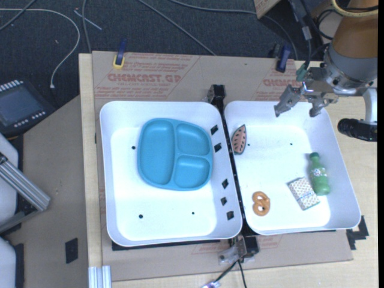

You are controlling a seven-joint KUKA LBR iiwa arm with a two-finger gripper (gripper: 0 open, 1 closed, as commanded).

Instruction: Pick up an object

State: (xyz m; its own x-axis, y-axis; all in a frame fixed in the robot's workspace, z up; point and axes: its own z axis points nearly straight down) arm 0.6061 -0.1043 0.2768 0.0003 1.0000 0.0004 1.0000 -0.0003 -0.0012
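Above the right bin's (336, 155) far edge your gripper (300, 107) hangs with fingers spread wide, holding nothing. Below it lie a green bottle (318, 174), pretzel (261, 203) and packet (303, 193).

Left bin (114, 161): divided plate (175, 153) at centre. Right bin (282, 149): leaf-shaped piece (239, 138) by left wall, pretzel (261, 203) near front, packet (303, 192) right of pretzel, bottle (318, 173) just beside packet, near right wall. Gripper (299, 102) above right bin's back edge.
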